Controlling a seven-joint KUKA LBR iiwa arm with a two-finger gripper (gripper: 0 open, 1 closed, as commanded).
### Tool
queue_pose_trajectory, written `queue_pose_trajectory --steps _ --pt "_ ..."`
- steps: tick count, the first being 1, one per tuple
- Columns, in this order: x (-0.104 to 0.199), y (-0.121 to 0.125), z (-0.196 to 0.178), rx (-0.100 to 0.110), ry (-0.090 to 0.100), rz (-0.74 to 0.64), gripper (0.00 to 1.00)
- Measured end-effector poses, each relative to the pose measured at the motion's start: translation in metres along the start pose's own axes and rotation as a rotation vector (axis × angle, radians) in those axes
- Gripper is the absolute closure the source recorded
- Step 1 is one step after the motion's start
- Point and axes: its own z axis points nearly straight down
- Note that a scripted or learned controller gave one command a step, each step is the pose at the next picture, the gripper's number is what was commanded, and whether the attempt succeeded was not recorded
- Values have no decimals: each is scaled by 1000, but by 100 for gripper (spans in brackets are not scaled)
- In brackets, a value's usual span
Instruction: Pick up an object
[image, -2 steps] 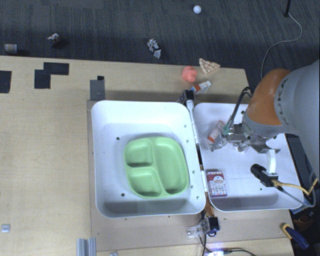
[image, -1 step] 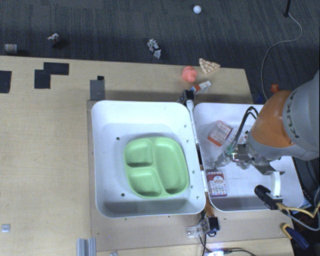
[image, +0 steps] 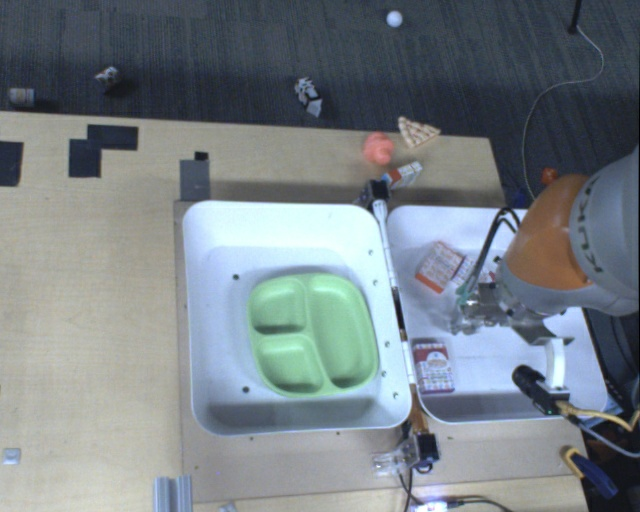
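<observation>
Arm: grey KUKA arm (image: 600, 240) with orange band reaches in from the right, wrist over the right bin (image: 470, 405).
Gripper: gripper (image: 470, 315) sits low over the middle of the right bin, near its white floor. Open or closed: cannot tell; the wrist body hides that part from above. Nothing seen held.
Candidate object A: orange-and-white packet (image: 440, 266), lying flat in the upper left part of the right bin, near the gripper but apart from it, up and to its left.
Candidate object B: small red-and-white box (image: 432, 364), flat near the right bin's front left corner, close to the wall shared with the left bin. Below and left of the gripper, apart from it.
Left bin: left bin (image: 200, 300) holds a green divided tray (image: 312, 333), well apart from the arm.
Worktop: tan worktop (image: 90, 330) carries both bins; a pink ball (image: 378, 148) and a wedge-shaped item (image: 418, 131) lie beyond the bins at the far edge.
Step in hand (judgement): approach or descent in the right bin; no grasp confirmed. The gripper appears to be over bare floor between A and B.
Next move (judgement): centre over A or B, then go down flat. Both lie low and thin, so the grip must catch an edge; B's nearness to the wall leaves little room.
</observation>
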Motion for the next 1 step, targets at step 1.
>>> queue_pose_trajectory --steps 1 --pt "0 0 0 0 0 1 0"
